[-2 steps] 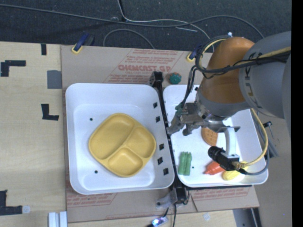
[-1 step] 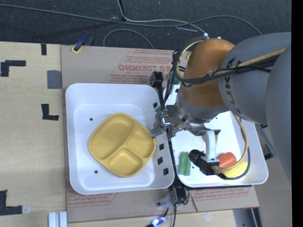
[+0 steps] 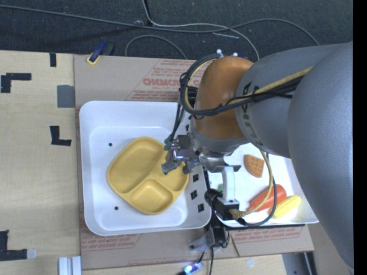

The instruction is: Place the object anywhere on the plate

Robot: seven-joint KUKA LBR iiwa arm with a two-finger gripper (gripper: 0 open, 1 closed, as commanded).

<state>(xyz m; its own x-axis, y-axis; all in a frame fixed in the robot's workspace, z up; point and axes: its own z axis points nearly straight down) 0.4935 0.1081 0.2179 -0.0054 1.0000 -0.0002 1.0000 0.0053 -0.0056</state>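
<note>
One yellow plate (image 3: 143, 176), 3 compartments, left bin (image 3: 94, 153).

The divided plate (image 3: 141, 175) is a dull mustard yellow and lies in a glossy white bin (image 3: 94, 153). The arm (image 3: 304, 130) is grey, with an orange band (image 3: 221, 99) above its wrist. In the white bin at three o'clock (image 3: 289, 171) lie a tan-orange cracker-like piece (image 3: 254, 165), a red-orange carrot-like piece (image 3: 268, 197) and a yellow piece (image 3: 287, 205). The cardboard sheet (image 3: 132, 79) beneath is brown with red printing; the bench (image 3: 34, 171) is pale wood with black marks, and the floor (image 3: 69, 10) at twelve o'clock is dark grey.
</note>
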